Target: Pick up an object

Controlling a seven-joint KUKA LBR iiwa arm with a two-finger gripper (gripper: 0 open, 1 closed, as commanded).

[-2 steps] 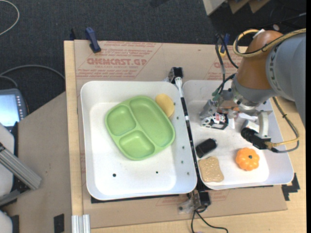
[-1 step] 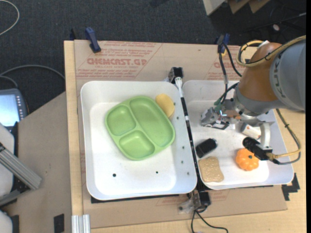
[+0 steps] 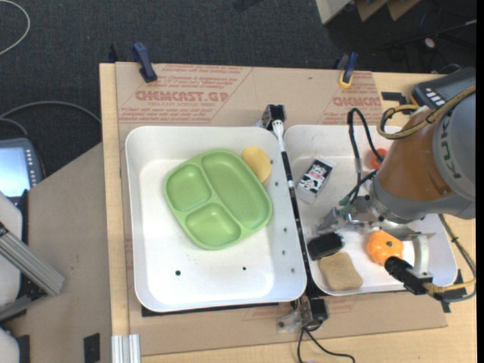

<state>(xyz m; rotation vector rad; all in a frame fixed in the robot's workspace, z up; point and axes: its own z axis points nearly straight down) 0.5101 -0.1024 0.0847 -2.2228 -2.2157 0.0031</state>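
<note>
The gripper (image 3: 333, 242), its grip state impossible to tell, hangs low in the right bin (image 3: 344, 138) over the tan sponge (image 3: 339, 271); it should centre there before closing.

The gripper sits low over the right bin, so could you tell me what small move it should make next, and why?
Probably a short shift toward the tan sponge, then a descent. The gripper hangs beside a black item with nothing visibly held, and the sponge lies just past it, apart from the orange toy.
</note>
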